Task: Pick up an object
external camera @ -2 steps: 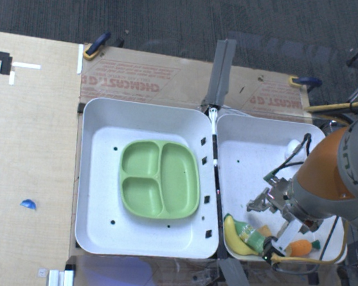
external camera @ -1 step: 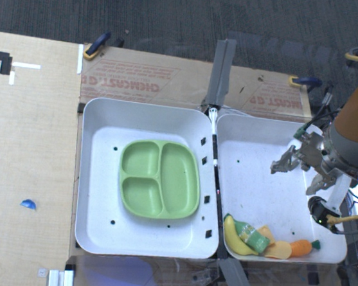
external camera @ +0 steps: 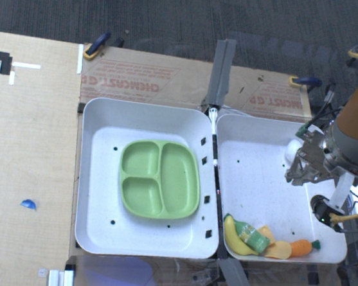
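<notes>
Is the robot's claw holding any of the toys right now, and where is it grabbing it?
Nothing shows in the claw. It hangs over the right bin, away from the banana, green bottle and carrot in the front corner.

Red mirrored lettering on the cardboard sheet (external camera: 192,86) behind the bins, seemingly "CHEMCAST GP", repeated, partly hidden
</notes>
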`<action>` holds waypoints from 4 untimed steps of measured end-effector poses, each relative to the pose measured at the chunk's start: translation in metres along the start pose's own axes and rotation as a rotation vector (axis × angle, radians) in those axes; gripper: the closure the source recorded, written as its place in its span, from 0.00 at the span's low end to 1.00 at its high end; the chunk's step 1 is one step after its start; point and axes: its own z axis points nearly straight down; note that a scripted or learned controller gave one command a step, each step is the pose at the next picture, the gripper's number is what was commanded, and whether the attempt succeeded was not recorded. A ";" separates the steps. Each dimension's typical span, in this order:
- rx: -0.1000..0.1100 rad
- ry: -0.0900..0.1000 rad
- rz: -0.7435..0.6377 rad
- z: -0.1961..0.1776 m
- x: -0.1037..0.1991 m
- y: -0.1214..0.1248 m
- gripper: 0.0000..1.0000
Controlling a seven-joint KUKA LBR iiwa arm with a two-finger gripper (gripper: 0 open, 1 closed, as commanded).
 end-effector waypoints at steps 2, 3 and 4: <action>-0.005 0.003 -0.243 0.053 -0.005 0.092 0.00; -0.008 0.003 -0.367 0.139 0.062 0.122 0.00; -0.007 0.003 -0.406 0.143 -0.006 0.085 0.00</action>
